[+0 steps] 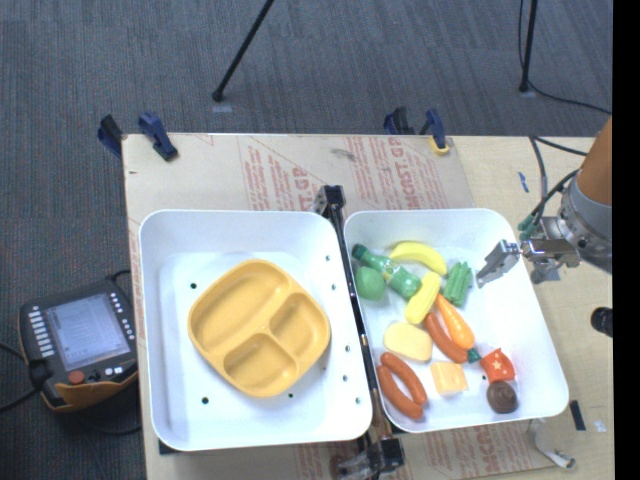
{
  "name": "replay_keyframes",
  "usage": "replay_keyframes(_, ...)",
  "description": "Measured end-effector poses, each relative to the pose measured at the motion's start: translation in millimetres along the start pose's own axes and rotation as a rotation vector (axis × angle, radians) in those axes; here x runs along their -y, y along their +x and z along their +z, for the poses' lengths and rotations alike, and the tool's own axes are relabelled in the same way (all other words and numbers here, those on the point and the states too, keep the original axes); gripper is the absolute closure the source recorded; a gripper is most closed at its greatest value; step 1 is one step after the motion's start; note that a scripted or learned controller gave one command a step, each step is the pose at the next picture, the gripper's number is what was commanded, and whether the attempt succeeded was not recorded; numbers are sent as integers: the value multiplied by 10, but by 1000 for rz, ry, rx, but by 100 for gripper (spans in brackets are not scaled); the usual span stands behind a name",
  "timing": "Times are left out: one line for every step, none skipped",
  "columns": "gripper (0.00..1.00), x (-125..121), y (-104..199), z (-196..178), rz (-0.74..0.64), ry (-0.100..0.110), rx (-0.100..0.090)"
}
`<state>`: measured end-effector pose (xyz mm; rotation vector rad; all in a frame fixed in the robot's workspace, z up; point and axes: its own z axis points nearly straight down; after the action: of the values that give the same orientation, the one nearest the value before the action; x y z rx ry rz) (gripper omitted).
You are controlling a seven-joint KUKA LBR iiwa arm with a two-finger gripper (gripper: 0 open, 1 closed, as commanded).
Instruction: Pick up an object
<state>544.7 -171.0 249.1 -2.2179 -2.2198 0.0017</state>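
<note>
Near edge: right bin [548, 363] holds toy food, with a brown round piece [502, 397] and a red piece [498, 366] in its near right corner, two sausages [402, 385], a cheese square [449, 378], a carrot [455, 321], a corn cob [423, 298] and a banana [419, 257] farther back. Left bin [160, 268] has a yellow divided plate [259, 325]. Arm [590, 203] comes in from the right, wrist low over the right bin's far right rim. Claw [520, 256] is spread open, gripping nothing, touching no food. Counter [270, 168] has red print, reversed, unreadable. Blue clamps [157, 135] on the far edge.
</note>
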Motion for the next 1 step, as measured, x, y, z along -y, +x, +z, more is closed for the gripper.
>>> replay_keyframes(0, -238, 226, 1489, 113, -2, 1)
